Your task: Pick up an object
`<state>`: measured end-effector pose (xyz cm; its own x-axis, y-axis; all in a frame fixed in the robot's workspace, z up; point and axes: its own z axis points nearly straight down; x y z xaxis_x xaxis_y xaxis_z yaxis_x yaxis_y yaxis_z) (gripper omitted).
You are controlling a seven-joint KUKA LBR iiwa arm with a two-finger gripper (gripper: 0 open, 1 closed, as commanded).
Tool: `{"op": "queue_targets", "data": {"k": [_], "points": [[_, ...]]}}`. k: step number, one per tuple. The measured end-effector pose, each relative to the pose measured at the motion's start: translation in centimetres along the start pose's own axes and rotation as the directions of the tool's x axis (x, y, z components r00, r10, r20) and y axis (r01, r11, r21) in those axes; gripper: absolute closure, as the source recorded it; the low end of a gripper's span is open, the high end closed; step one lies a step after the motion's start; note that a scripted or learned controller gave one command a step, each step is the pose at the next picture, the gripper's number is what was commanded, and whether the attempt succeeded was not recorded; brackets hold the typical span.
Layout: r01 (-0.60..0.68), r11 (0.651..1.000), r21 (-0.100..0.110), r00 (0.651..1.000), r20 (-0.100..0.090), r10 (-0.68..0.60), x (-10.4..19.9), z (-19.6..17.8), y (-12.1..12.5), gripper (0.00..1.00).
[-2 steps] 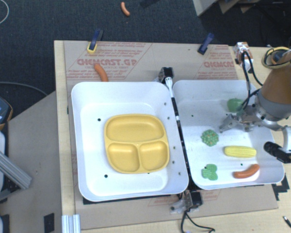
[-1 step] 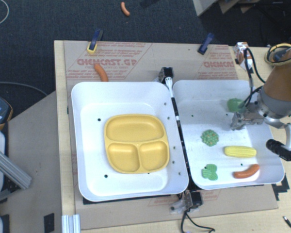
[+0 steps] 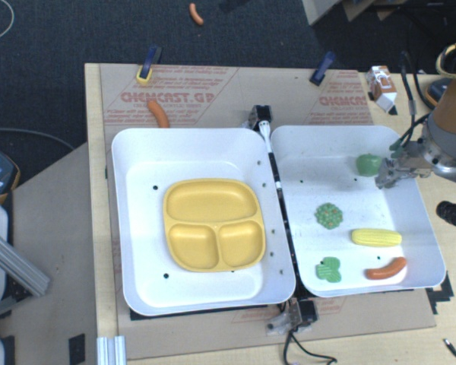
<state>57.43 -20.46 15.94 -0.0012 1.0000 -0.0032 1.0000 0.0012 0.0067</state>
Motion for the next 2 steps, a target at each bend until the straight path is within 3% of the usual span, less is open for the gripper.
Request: {"op": "queue_targets", "data": {"k": [2], "points": [[0.0,1.0,0.001,1.0,0.0,0.0,0.0,-6.7,0.7,1.0]]}}
